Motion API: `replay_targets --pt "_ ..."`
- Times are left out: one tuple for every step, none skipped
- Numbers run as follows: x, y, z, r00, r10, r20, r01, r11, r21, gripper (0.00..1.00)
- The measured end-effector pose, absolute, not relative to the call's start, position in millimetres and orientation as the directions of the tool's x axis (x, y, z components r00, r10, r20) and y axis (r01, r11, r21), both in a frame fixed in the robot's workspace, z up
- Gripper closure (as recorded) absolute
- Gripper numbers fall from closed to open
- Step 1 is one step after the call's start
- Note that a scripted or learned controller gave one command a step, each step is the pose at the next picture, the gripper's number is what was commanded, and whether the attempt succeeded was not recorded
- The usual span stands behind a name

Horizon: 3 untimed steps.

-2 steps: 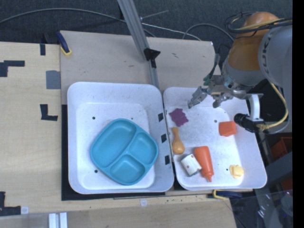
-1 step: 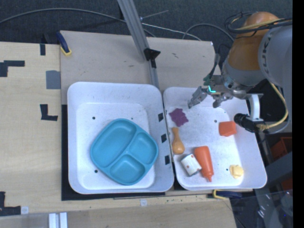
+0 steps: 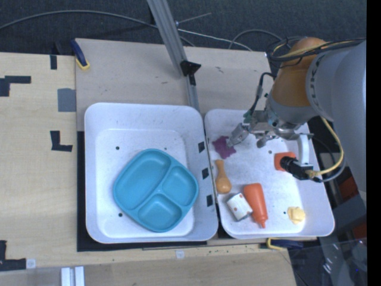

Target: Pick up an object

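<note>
Pincer (image 3: 239,134) low over right bin (image 3: 315,216), beside purple object (image 3: 223,146); finger spread unclear; wrist partly hidden by arm.

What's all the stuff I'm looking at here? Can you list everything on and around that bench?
White bins: 2, white, side by side on the bench.
Divided plate: 1, light blue, in the left bin.
Purple piece: 1, purple, upper left of the right bin.
Tan wooden piece: 1, tan and orange, left side of the right bin.
Carrot-shaped toy: 1, orange, lower middle of the right bin.
White block: 1, white, touching the carrot-shaped toy's left side.
Small yellow toy: 1, yellow, lower right corner of the right bin.
Metal pole: 1, grey, slanting above the bins.
Arm: 1, grey with orange band, from the right.
End effector: 1, dark grey, just right of the purple piece.
</note>
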<state>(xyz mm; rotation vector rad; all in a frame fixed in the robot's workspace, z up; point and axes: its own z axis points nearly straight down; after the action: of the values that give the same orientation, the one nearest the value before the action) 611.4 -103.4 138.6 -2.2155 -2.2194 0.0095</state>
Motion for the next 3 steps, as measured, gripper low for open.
replay_targets --pt "611.2 -103 87 -0.002 1.000 -0.002 1.000 0.002 -0.001 0.00" --pt "611.3 -102 98 -0.004 1.000 0.000 1.000 0.004 -0.002 1.00" --pt "613.6 -94 159 -0.003 1.000 0.000 1.000 0.003 0.004 1.00"
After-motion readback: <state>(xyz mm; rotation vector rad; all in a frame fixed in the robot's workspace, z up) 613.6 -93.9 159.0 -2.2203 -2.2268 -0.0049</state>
